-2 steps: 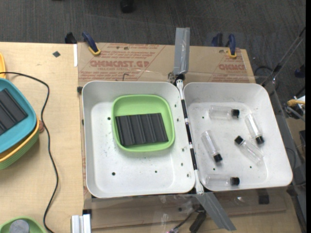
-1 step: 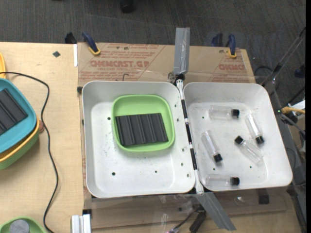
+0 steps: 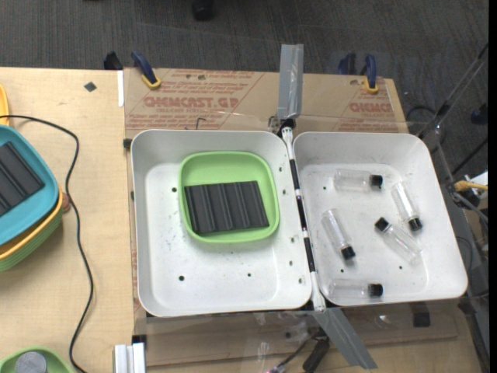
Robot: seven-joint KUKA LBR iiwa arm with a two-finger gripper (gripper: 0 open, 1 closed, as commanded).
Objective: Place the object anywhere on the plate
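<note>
A square green plate (image 3: 229,197) lies in the left white bin (image 3: 155,270), toward its back. A dark grey ribbed slab (image 3: 227,207) lies flat on the plate and covers most of its middle. In the right white bin (image 3: 435,274) several clear plastic vials with black caps lie scattered on their sides, among them one vial (image 3: 338,234) near the centre and another vial (image 3: 406,206) further right.
A stack of teal and yellow plates (image 3: 27,200) sits at the left edge of the wooden bench, with a black cable (image 3: 80,231) running past it. Cardboard (image 3: 202,99) held by blue-and-yellow clamps lies behind the bins. A grey metal bracket (image 3: 290,84) stands upright between the bins at the back.
</note>
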